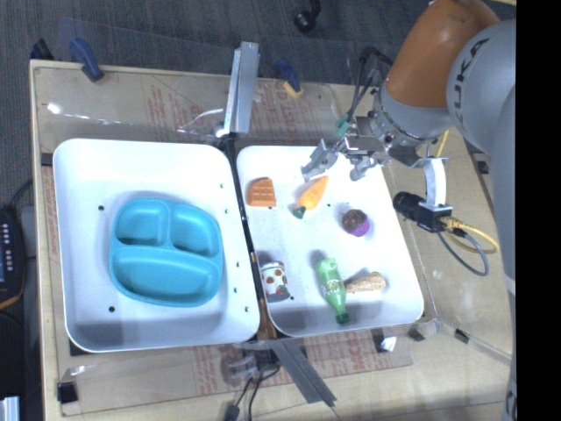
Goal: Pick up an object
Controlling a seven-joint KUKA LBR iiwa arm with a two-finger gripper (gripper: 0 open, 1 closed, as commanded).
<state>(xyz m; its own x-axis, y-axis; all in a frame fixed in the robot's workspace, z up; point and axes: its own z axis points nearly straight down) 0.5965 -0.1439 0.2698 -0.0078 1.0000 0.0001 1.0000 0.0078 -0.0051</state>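
End effector (337,159) hovers over far edge of right bin (399,261), fingers spread apart, nothing between them. Carrot (312,193) lies just below it, near bin's far edge — likeliest target, judging by position. Waffle piece (261,192) beside divider; purple onion (355,222) toward right wall; green bottle (331,288), bread roll (365,282), small can (274,280) along near edge. Blue divided plate (166,251) in left bin (74,314). Risk: carrot lies at slant — fingers closing across taper may squeeze it out sideways.
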